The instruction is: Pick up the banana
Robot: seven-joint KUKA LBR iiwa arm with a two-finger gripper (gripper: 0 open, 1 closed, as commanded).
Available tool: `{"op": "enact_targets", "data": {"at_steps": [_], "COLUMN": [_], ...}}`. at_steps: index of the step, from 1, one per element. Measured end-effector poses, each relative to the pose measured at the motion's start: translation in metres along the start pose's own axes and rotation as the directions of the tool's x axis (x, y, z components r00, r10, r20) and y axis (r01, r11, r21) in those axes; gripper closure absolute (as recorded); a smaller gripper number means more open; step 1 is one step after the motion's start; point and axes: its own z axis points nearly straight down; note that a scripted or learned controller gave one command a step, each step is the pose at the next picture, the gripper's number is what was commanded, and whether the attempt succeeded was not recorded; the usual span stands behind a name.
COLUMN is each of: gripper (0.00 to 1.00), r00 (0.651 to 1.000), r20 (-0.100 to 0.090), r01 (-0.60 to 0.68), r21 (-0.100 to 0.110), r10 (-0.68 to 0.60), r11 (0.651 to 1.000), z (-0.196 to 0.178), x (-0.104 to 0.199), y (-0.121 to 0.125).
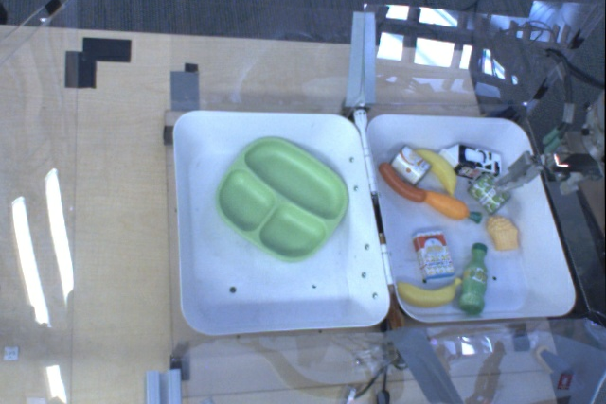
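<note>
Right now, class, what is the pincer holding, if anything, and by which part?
Cannot be told. The pincer hangs at the right bin's far edge near a small can; both bananas lie untouched.

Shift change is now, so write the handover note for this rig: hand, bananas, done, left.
Hand: at the right bin's right edge, low over a green-patterned can; grip unclear.
Bananas: two in the right bin, one at the front beside the green bottle, another at the back beside a small carton.
Done: nothing; both bananas lie in the bin.
Left: choose one, grasp, lift. Left bin holds a green divided plate.
</note>
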Motion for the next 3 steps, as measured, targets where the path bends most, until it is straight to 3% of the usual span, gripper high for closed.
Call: {"op": "enact_targets", "data": {"at_steps": [1, 2, 3], "gripper": [0.0, 0.0, 0.0], "r00": [0.999, 0.998, 0.997], "r20": [-0.001, -0.001, 0.003], "r01": [-0.053, -0.07, -0.08], "r21": [-0.001, -0.003, 0.046], "r10": [0.053, 0.07, 0.08], "r11": [0.999, 0.998, 0.996], "z": [0.054, 0.142, 0.159], "x": [0.066, 0.053, 0.067], "y": [0.06, 0.079, 0.125]}}
